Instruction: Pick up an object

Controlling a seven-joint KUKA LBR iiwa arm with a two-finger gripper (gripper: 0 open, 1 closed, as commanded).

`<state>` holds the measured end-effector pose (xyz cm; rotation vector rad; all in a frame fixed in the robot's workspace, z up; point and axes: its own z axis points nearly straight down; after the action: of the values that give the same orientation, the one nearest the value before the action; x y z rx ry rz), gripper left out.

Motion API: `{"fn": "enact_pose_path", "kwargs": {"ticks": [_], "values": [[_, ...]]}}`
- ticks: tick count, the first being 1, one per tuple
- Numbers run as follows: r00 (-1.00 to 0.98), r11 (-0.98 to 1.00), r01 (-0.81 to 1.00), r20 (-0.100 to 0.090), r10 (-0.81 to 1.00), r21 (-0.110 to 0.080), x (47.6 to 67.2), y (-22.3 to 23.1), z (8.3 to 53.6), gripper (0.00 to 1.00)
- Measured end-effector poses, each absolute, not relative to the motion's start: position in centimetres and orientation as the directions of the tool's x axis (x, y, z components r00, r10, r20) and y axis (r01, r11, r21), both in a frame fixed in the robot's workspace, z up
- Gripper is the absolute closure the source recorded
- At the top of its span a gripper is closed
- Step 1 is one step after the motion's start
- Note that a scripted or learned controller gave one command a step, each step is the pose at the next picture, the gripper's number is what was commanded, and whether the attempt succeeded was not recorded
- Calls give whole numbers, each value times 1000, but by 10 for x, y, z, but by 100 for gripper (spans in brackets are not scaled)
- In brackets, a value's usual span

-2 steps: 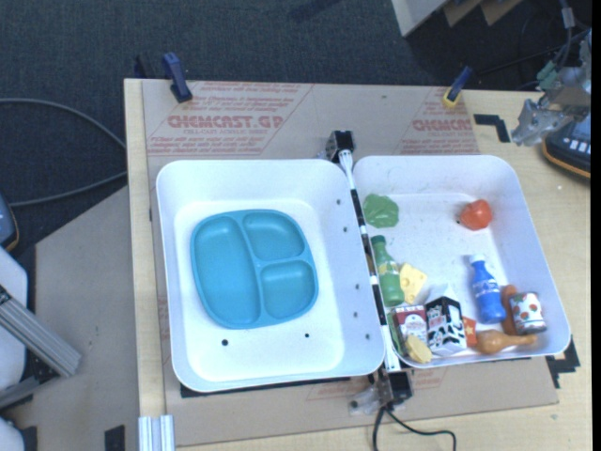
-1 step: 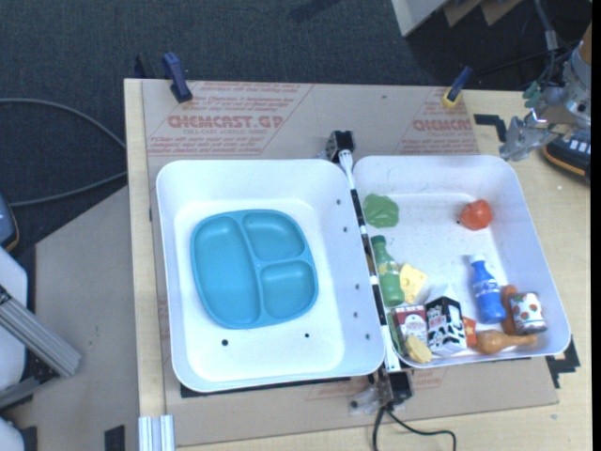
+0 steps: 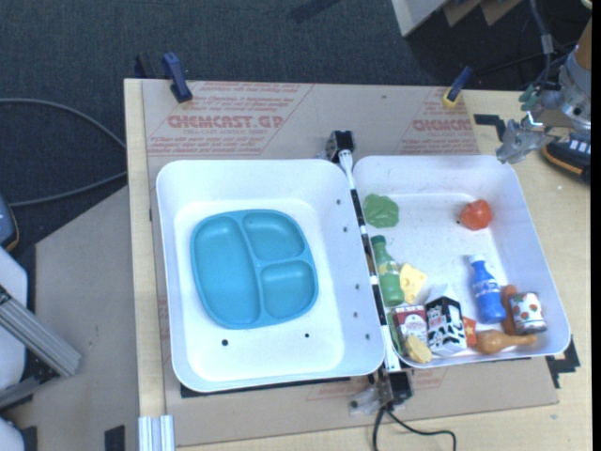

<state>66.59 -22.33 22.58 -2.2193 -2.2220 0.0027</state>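
Nearest, the right bin [image 3: 554, 280] holds a drumstick [image 3: 502, 340], blue bottle [image 3: 485, 289] and red tomato [image 3: 476, 214]; the left bin [image 3: 178, 195] carries a blue tray [image 3: 254, 267]. Farther right, the end effector [image 3: 516, 139] hovers beyond the bin, grip state unclear.

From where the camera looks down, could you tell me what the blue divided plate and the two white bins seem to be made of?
The blue divided plate looks like moulded plastic, semi-matte: uniform colour, soft rounded ridges between its three compartments, faint sheen. The left white bin and right white bin look like thin formed plastic, smooth and slightly glossy, with rounded corners and rolled rims; coated metal cannot be excluded.
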Motion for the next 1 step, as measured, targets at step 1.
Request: {"fn": "enact_pose_path", "kwargs": {"ticks": [1], "values": [[-1, 1, 1000, 1, 1000, -1, 667, -172, 154, 100]]}}
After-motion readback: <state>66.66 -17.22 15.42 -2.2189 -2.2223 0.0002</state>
